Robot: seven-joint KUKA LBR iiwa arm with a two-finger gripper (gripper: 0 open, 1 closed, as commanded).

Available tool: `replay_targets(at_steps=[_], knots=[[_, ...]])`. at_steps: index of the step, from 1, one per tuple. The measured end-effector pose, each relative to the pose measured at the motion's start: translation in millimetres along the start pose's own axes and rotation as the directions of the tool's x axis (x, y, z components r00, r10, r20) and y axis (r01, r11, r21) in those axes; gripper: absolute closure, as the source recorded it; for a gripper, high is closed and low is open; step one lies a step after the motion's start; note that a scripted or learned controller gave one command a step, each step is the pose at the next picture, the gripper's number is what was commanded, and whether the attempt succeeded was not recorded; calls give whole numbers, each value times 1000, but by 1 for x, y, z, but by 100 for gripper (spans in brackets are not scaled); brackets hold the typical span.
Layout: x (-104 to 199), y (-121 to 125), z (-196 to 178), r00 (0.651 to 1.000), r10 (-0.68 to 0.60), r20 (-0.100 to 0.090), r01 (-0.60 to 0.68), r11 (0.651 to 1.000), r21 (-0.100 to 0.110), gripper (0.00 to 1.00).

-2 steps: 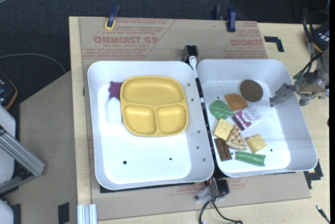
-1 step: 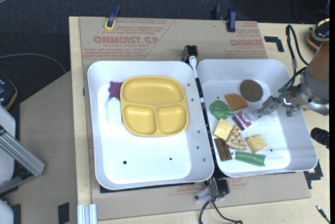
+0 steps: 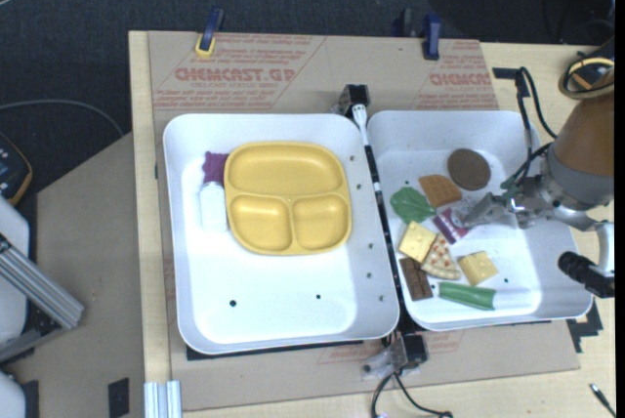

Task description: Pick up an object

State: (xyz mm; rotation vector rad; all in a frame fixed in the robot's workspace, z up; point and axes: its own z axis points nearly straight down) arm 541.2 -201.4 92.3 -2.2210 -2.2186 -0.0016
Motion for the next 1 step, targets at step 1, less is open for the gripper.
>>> replay_targets(at_steps=[1], knots=[[0,3,-15,1000,-2,2,2,1000,-10,100]])
